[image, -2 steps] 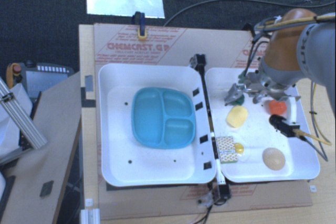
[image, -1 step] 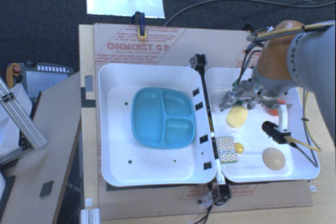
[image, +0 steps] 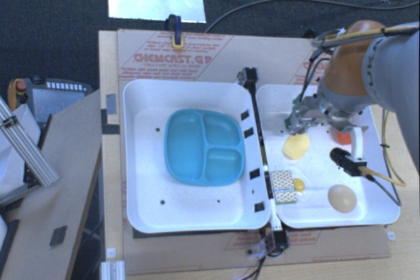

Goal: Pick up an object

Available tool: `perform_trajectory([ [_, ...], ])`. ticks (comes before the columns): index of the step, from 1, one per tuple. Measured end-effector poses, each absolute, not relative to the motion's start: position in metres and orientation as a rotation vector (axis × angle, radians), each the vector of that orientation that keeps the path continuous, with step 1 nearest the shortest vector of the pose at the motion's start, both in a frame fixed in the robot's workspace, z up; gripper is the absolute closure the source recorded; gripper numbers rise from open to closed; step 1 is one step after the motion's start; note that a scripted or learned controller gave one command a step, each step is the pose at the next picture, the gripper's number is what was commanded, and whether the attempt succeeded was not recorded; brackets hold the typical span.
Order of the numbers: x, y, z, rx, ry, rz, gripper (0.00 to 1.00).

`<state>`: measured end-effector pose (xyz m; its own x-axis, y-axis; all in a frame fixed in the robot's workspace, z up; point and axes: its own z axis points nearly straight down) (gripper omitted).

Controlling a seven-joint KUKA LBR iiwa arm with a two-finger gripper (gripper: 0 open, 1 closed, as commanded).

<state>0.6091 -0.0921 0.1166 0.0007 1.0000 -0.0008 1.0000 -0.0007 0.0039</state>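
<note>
The gripper hangs low over the right bin, just above and left of a pale yellow lemon-like object. Whether anything sits between its fingers is hidden by the wrist. A tan egg-shaped object lies at the bin's front right. Near the front left lies a small patterned packet with a small yellow piece beside it. An orange-red object peeks out under the arm.
The left bin holds a blue divided plate. A black divider with clips runs between the bins. A black cable fitting and yellow cable hang from the arm over the right bin.
</note>
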Motion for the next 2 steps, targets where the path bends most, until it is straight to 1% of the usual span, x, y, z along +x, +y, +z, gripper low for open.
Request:
perform_trajectory([
  [1,0.611,-0.092,0.16,2.215,2.222,0.005,1.0],
  [2,0.614,-0.082,0.211,2.213,2.223,0.006,1.0],
])
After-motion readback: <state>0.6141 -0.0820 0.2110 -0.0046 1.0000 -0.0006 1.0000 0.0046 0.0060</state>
